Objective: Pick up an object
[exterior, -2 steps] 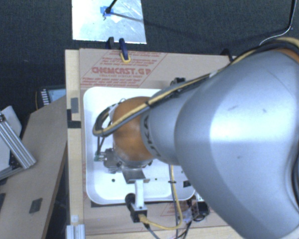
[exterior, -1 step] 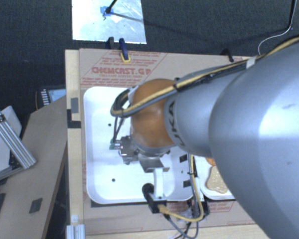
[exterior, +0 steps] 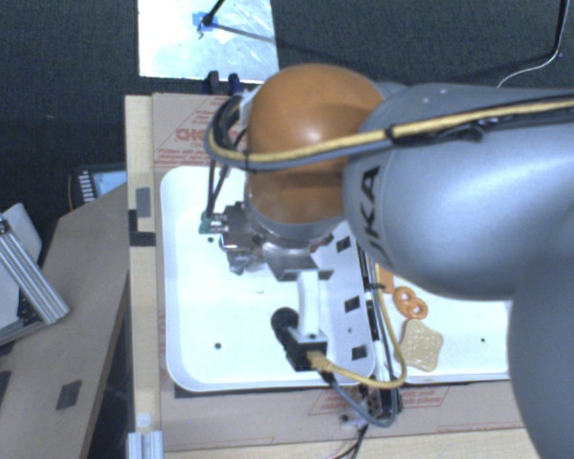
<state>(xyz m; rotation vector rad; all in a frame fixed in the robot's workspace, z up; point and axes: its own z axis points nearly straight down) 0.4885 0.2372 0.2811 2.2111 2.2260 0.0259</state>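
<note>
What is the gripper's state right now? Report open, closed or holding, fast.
Gripper: state cannot be told from this camera view; it hangs over the left bin.

The bin [exterior: 201, 285] is white, the cardboard [exterior: 187, 132] beneath tan with red print. The small ring [exterior: 409, 304] is orange, the piece [exterior: 423, 345] beside it pale beige and speckled.

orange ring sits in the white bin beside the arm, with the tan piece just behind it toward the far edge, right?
Not quite. The camera view shows the tan piece in front of the orange ring, toward the near edge of the white bin, not behind it. Both do lie beside the arm.
</note>
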